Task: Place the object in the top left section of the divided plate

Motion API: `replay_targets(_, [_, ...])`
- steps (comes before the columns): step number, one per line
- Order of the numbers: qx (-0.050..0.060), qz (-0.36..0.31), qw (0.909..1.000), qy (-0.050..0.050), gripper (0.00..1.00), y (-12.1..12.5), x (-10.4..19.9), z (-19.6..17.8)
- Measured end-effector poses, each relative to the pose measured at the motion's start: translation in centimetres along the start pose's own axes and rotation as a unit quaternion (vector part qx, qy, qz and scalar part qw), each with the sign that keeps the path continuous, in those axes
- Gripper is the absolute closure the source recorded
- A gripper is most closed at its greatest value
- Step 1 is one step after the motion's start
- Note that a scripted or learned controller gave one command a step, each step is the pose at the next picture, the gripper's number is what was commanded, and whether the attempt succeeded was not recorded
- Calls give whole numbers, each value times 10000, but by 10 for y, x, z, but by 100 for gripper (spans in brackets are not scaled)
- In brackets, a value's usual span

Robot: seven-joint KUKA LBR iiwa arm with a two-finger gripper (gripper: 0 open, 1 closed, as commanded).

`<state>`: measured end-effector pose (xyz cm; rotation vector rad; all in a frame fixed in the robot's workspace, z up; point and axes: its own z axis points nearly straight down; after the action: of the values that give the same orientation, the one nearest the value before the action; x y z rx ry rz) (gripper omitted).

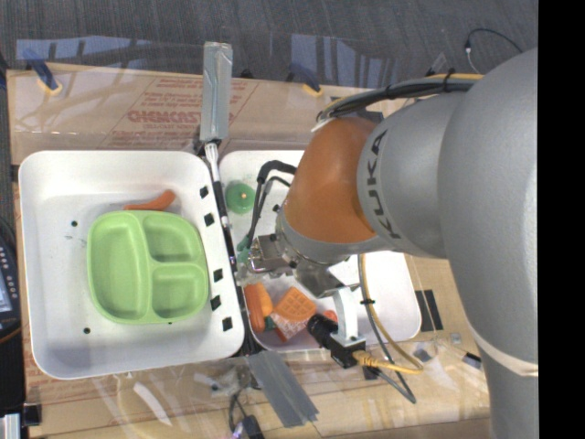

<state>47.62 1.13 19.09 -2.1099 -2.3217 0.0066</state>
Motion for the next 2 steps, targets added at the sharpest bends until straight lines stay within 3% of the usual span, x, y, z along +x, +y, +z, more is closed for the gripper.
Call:
replay_targets(1, [-5, 635, 9980, -6, 100, 82, -53, 0])
replay_targets(2, [-24, 1068, 9943, 0, 100, 128, -118, -45])
